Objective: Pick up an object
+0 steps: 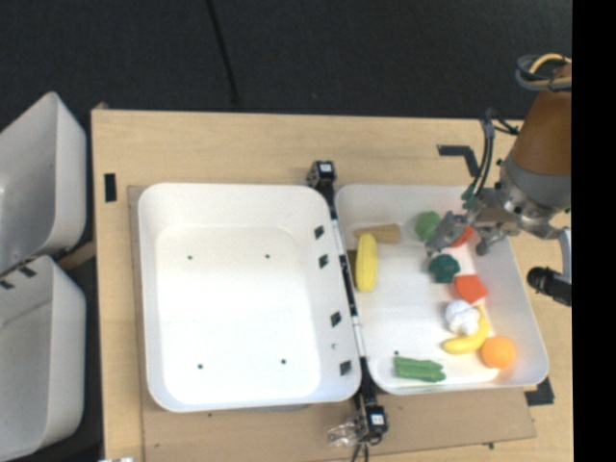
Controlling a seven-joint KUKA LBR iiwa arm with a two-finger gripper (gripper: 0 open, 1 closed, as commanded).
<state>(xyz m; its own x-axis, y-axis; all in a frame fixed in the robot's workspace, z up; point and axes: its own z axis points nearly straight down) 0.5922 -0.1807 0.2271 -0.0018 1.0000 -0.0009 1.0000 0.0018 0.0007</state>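
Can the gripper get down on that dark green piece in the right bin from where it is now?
Probably yes. The gripper hangs just above the dark green piece, with nothing over it. The orange-red block sits close beside it, so finger room looks tight.

Position: one fixed camera above the bench (241, 147), looking down at a slant.
Facing: the bench's far edge runs along the top, with dark floor (289, 37) beyond it.
Distance: far enough to take in both the left bin (164, 210) and the right bin (385, 200) whole, side by side.
Arm side: the arm (541, 147) enters from the right edge.
Left edge: white seats (34, 181) stand beside the bench.
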